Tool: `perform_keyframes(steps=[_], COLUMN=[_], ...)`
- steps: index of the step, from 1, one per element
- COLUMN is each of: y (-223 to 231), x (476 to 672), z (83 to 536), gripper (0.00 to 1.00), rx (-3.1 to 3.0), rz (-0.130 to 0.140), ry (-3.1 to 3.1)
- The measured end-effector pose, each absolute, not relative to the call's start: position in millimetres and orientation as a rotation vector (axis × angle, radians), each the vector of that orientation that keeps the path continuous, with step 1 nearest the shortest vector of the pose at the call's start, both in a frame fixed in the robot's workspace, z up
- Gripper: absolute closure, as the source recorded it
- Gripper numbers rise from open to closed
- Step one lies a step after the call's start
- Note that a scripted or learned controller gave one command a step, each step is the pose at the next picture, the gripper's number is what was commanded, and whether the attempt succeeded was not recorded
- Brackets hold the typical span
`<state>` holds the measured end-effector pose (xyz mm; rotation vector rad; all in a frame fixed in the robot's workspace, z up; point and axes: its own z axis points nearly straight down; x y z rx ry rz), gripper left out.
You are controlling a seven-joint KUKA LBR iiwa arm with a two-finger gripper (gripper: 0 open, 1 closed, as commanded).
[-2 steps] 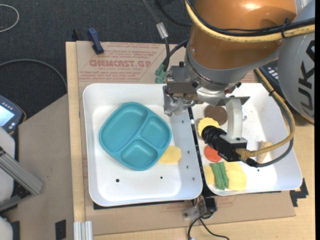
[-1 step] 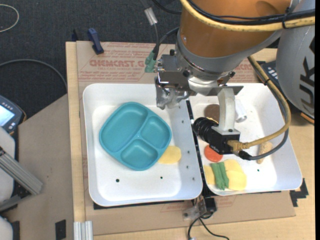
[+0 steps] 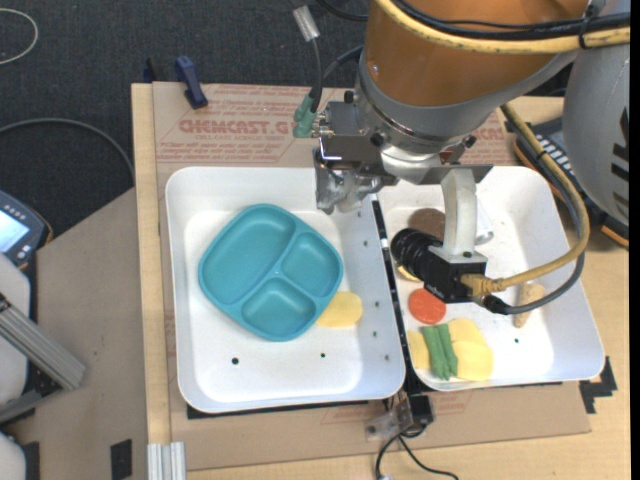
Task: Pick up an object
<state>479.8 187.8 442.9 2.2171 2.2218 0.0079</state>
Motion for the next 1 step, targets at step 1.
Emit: perform_keyframes(steps=[1], y=[188.5], x=[480.2], z=[453.1], gripper=[1.00], rx=[2.215], rz=[0.011], ry=[2.222])
